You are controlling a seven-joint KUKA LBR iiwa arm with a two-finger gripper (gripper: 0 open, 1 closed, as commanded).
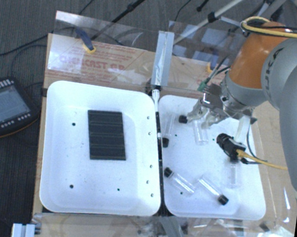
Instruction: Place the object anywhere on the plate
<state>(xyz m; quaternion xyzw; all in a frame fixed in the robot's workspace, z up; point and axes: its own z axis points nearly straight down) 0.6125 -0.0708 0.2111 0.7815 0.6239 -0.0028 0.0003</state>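
Observation:
A black ribbed rectangular plate [106,135] lies flat in the middle of the left white bin [52,178]. In the right bin [251,203], several clear tubes with black caps are scattered. One tube [179,181] and another [213,189] lie near the front, and a black cap [182,119] sits near the back left. My gripper [203,121] hangs low over the back of the right bin, just right of that cap, with a clear tube [199,133] directly beneath it. Whether anything is held is unclear, since the parts are transparent.
The grey arm with its orange band [255,59] comes in from the upper right. A black connector with a yellow cable [229,145] hangs beside the gripper. A metal divider post [163,57] stands behind the bins. A handheld pendant [2,108] lies left of the bench.

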